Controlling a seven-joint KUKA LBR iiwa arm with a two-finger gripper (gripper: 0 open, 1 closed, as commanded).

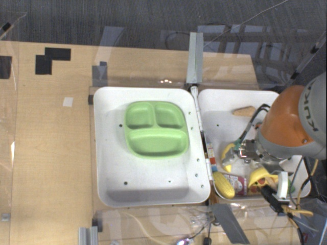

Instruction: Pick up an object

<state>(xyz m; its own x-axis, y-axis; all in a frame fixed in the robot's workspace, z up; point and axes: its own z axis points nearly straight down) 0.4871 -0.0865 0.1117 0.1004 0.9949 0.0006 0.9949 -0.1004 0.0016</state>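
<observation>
My gripper (244, 152) reaches down into the right bin (219, 108) from under the orange wrist band, which hides its fingers. Right beside it lies a yellow banana-like piece (228, 151). A corn cob (224, 184) rests at the bin's near left corner, next to a small red and white packet (238, 184). Another yellow toy (259, 178) lies just right of that. A tan bread-like piece (244, 111) sits at the far side of the bin.
The left bin (110, 147) holds a green divided plate (155, 128). A metal rail (193, 60) runs back from between the bins. Cables and a clip hang off the arm near the right bin's near right corner (281, 190).
</observation>
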